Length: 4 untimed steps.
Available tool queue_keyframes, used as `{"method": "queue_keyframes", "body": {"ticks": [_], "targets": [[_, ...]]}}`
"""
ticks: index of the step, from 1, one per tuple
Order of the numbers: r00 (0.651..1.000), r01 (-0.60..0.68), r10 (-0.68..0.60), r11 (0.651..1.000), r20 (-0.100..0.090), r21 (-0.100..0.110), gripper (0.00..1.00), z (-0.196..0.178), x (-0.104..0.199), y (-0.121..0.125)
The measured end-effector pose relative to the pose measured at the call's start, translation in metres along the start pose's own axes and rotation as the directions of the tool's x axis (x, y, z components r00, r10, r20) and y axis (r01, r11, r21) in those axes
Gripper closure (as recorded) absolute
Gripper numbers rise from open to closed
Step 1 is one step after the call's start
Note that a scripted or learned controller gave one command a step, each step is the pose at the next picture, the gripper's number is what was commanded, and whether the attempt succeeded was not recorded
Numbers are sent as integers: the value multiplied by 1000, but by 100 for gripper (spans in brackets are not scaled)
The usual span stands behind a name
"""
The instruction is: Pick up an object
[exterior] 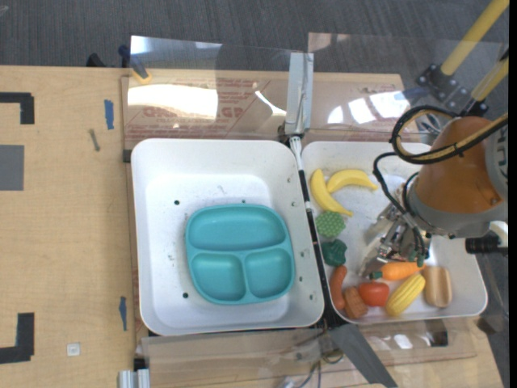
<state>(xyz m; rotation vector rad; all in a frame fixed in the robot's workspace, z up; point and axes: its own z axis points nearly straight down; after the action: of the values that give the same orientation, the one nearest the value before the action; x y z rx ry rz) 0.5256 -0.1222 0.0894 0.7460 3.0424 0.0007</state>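
The right bin holds several toy foods. Two yellow bananas lie at its back left, with a green broccoli piece and a darker green piece in front of them. Along the front lie a red-orange sausage shape, a red tomato, a yellow corn cob and a tan bun. An orange carrot lies just above the corn. My gripper reaches down into this bin from the right, its tip low over the pile, right beside the carrot and tomato.
The left bin holds a teal divided plate. A raised divider separates the two bins. The arm's orange band and black cables hang over the right bin's back right part.
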Motion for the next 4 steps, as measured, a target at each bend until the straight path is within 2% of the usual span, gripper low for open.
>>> {"method": "queue_keyframes", "body": {"ticks": [1, 2, 3, 4], "targets": [[991, -134, 134, 991, -3, 0, 0, -27, -47, 54], [998, -61, 61, 998, 1, -5, 0, -100, -61, 134], [991, -130, 130, 991, -11, 8, 0, -28, -59, 55], [999, -36, 36, 999, 1, -6, 0, -100, -77, 153]]}}
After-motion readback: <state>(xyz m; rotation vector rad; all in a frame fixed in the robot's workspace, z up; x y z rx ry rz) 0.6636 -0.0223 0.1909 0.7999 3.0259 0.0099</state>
